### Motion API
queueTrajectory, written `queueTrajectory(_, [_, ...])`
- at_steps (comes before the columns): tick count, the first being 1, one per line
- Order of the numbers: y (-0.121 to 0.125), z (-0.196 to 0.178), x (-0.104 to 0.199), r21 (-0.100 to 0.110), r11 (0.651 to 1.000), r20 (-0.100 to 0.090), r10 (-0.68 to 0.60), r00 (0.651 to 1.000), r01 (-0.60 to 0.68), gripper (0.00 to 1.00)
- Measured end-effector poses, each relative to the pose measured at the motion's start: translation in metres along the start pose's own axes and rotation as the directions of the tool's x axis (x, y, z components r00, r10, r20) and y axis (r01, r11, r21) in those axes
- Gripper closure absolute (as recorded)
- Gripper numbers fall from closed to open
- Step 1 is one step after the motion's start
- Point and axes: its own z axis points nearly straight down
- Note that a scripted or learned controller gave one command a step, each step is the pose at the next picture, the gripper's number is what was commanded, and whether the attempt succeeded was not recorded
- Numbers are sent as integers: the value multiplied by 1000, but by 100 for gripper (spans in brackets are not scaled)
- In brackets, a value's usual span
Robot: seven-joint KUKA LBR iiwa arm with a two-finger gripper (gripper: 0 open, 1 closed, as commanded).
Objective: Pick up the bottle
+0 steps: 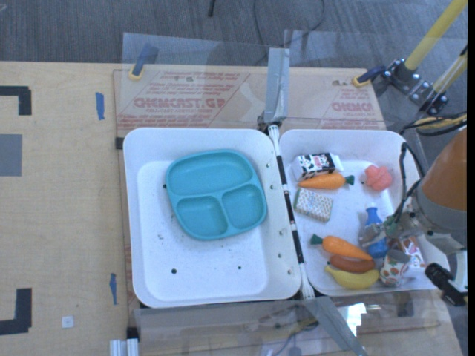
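1. We are reaching in from the right, and our gripper (386, 237) is hanging low over the near right part of the right bin (349, 137), because that is where the bottle (373, 230) is lying.
2. The bottle, blue with a small cap, is sitting just to the left of our gripper, apparently touching it, among crowded toys: a carrot (341, 245) and a banana (350, 277) to its near left, a packet (394, 269) on its near side.
3. We cannot tell how wide our fingers are standing or whether they are gripping anything; the metal parts are blurring into the clutter.
4. We are judging that the crowding is making a clean grasp hard, since neighbours could be getting caught or pushed.
5. A second carrot (324, 181), a cracker (314, 205) and a pink toy (378, 177) are lying farther off, well apart from our work.
6. The left bin (141, 221) is holding a teal plate (216, 193), away from the task.
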Motion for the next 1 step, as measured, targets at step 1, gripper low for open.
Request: queueTrajectory(1, [30,-147,44,14,1000,-1,10,1000,-10,100])
